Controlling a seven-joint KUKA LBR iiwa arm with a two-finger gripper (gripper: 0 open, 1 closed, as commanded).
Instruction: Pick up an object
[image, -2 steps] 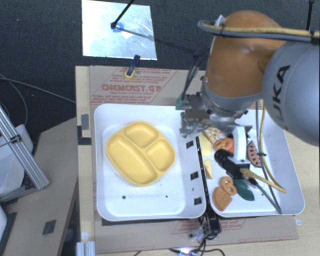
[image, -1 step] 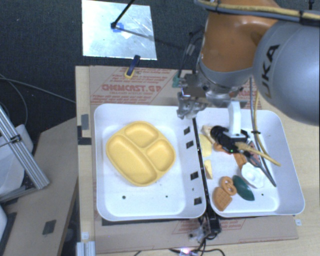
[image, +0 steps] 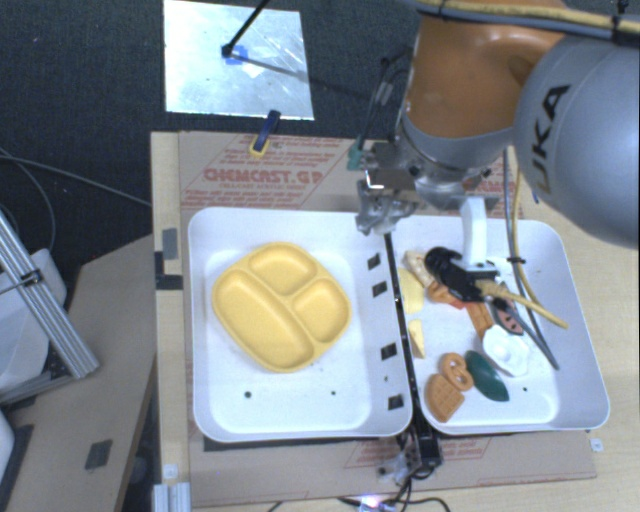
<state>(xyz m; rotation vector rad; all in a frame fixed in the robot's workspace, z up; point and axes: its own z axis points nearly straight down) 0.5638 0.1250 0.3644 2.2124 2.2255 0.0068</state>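
Grey arm (image: 580, 110) overhead, pincer (image: 385, 215) fingers indistinct above bins.

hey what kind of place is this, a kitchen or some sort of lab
Most likely a robotics lab bench, not a kitchen: a grey and orange robot arm reaches over two white bins. The yellow divided plate and small food-like items look like toy props for grasping trials.

Left bin (image: 215, 405): a yellow divided plate (image: 281, 305) is taking up the middle; bare floor is lying all round it.
Right bin (image: 575, 300): a pile of toy food (image: 478, 330) is crowding the left and centre.
Rear: the arm (image: 500, 90) is hanging over the divider (image: 397, 320) between both bins.
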